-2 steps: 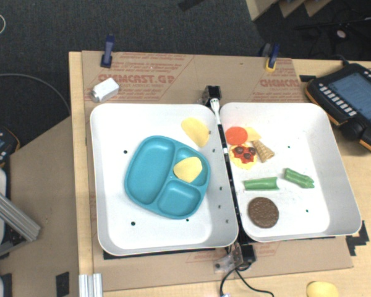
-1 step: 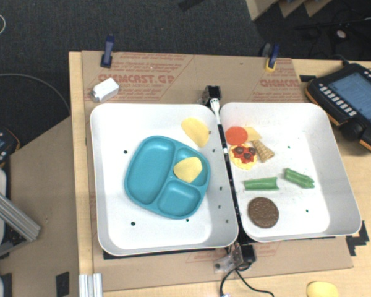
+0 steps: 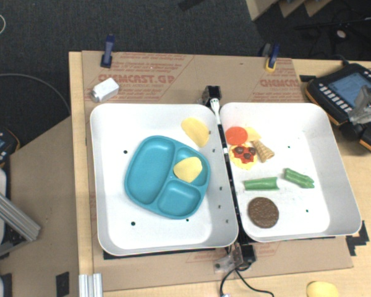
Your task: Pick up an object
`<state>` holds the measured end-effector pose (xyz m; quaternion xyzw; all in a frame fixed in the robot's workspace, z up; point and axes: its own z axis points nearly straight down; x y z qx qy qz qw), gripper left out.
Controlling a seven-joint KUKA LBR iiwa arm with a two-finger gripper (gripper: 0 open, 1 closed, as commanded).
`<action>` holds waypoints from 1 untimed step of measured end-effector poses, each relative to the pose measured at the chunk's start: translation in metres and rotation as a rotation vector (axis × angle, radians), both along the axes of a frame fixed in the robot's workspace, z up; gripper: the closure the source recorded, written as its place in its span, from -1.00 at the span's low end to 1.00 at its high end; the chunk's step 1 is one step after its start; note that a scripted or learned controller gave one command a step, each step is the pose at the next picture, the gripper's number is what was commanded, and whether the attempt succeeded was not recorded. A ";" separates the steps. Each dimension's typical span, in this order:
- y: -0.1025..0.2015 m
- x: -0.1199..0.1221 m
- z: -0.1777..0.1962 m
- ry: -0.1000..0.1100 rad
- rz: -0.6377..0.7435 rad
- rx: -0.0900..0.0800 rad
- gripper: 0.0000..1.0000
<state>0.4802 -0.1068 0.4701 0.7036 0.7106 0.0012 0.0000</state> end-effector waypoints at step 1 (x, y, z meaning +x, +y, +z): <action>0.013 -0.002 -0.101 0.012 -0.010 0.000 1.00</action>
